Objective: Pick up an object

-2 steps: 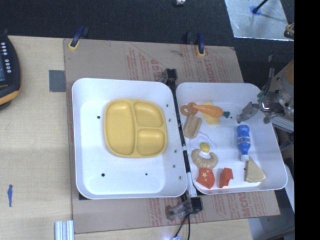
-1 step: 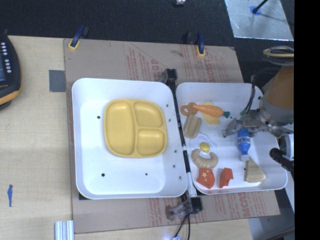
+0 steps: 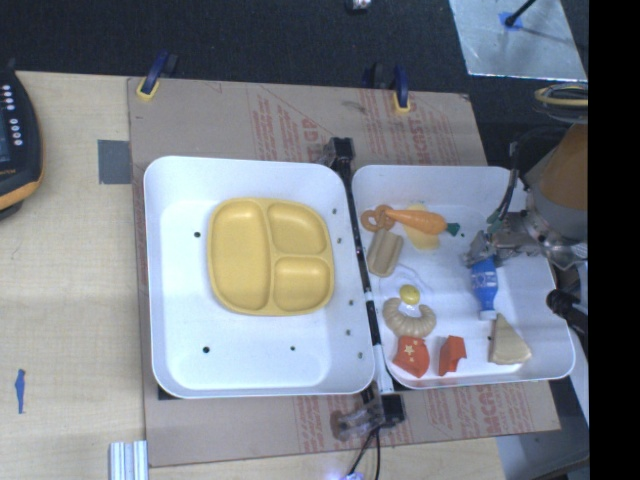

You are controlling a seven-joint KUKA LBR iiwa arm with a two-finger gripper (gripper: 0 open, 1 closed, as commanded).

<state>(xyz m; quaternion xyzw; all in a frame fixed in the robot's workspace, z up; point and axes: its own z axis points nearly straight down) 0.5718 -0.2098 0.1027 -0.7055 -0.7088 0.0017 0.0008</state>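
My gripper [image 3: 488, 248] hangs low over the right side of the right bin [image 3: 455, 180], reaching in from the right edge. Directly below and touching its tip lies a small blue bottle-shaped toy [image 3: 485, 288], its upper end hidden under the gripper. Other items in this bin are an orange carrot-like toy [image 3: 410, 219], a tan oblong piece [image 3: 384, 253], a beige ring with a yellow ball [image 3: 410, 313], a red figure [image 3: 411, 355], a red-orange block [image 3: 452, 354] and a tan wedge [image 3: 507, 343].
The left bin [image 3: 175, 358] bears a yellow divided plate [image 3: 270, 256]. Both bins rest on a cardboard sheet [image 3: 240, 118] held by clamps. A black and orange device [image 3: 15, 138] lies at the far left of the bench.
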